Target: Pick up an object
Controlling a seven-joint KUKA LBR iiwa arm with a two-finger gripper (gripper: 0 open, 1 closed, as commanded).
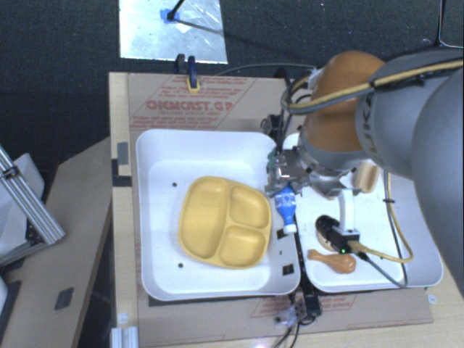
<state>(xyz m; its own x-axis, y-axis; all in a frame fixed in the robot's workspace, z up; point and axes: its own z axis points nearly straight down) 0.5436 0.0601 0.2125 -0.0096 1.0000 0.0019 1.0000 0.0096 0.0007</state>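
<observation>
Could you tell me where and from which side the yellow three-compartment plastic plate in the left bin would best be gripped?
I would take the yellow three-compartment plastic plate by its raised outer rim, coming straight down from above on its left edge. It lies flat in the left white bin, so only the thin rim offers two opposing faces, and that side probably has the most room from the bin wall.

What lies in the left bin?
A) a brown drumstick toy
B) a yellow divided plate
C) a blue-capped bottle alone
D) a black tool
B: the yellow divided plate rests on the floor of the left bin, its three compartments facing up.
</observation>
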